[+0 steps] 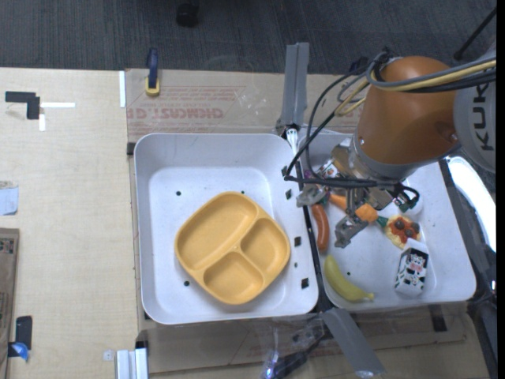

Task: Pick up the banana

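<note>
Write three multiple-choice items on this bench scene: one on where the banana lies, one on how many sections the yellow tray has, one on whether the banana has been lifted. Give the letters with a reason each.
1. Where does the banana lie?
A. in the left bin, on the tray
B. in the right bin, near its front left corner
C. on the bench outside both bins

2. How many sections does the yellow tray have?
A. two
B. three
C. five

3. What is the banana's state?
A. lying on the bin floor, apart from the claw
B. hanging from the arm
C. set on the tray

Answers:
1 B: it rests in the right bin, below the sausage.
2 B: raised ridges split the tray into three wells.
3 A: it lies flat on the white floor, with the claw above and clear of it.
</note>
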Tool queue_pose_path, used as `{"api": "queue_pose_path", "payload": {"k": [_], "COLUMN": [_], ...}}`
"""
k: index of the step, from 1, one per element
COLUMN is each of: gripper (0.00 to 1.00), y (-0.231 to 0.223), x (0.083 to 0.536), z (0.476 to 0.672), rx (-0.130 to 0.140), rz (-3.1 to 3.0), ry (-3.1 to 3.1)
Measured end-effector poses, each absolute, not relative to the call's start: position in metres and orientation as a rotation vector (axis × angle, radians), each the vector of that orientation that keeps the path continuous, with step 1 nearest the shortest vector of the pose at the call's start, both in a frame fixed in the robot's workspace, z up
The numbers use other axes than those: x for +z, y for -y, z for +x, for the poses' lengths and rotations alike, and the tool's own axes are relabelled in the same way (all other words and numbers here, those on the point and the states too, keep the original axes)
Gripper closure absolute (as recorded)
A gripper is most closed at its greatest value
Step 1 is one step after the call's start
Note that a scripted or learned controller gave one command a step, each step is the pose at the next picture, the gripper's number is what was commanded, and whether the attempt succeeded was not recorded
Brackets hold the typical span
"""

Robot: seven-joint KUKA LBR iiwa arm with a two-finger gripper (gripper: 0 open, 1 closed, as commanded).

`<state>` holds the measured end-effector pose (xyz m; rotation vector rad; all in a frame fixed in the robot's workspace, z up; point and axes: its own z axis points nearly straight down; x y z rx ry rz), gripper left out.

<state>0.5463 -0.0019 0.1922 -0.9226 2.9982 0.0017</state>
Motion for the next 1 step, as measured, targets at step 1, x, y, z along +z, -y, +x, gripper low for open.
{"api": "queue_pose_path", "payload": {"k": [1], "gripper": [0.0], "y": [0.0464], "x": [0.1916], "z": [0.485], "rx": [0.001], "rz": [-0.995], "ry": [-2.978]}}
